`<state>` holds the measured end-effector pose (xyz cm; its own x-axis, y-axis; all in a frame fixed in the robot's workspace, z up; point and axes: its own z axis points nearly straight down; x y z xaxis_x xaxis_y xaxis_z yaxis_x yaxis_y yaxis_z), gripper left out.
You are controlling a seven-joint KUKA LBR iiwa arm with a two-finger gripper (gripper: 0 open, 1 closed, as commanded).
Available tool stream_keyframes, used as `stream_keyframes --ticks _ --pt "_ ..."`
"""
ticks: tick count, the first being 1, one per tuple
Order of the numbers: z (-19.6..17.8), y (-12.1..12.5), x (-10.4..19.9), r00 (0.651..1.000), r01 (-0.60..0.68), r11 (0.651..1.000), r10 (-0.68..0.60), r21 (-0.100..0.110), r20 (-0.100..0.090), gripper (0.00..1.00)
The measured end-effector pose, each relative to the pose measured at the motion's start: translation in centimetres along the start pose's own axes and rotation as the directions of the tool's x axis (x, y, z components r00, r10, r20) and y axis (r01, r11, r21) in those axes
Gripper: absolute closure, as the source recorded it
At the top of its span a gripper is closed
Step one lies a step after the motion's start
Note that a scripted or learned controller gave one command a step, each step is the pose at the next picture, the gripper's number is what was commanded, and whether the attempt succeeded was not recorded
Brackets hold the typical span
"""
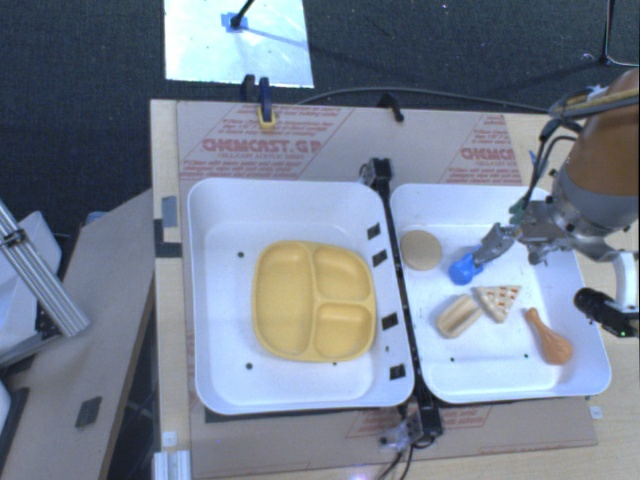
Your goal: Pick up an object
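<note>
The right bin (580, 368) holds several toy foods. A round tan cookie (421, 249) lies at its upper left, and a small blue object (462, 268) sits just right of it. Lower down are a tan bun (458, 315), a pizza slice (497, 300) and a brown drumstick (548, 338). My gripper (512, 242) hangs low over the bin's upper middle, its tip right beside the blue object's upper right edge. Whether it touches the blue object I cannot tell.
A yellow divided plate (313, 300) lies in the left bin (215, 268). A black-clipped ridge (385, 268) separates the two bins. The arm's grey and orange wrist (600, 158) stands over the right bin's far right side.
</note>
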<state>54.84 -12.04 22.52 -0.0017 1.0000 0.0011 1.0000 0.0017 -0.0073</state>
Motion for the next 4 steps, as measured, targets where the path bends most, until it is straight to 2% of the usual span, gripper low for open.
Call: stream_keyframes --ticks 1,2,3,4 --pt "-0.4 0.2 0.0 1.0 0.002 1.0 -0.002 -0.009 0.001 0.0" --pt "5.6 -0.4 0.4 1.0 0.0 1.0 0.0 -0.003 0.0 0.0" --pt "9.8 -0.4 0.1 1.0 0.0 1.0 0.0 -0.004 0.0 0.0" --pt "13.6 0.0 0.0 1.0 0.0 1.0 0.0 -0.021 0.006 0.0"
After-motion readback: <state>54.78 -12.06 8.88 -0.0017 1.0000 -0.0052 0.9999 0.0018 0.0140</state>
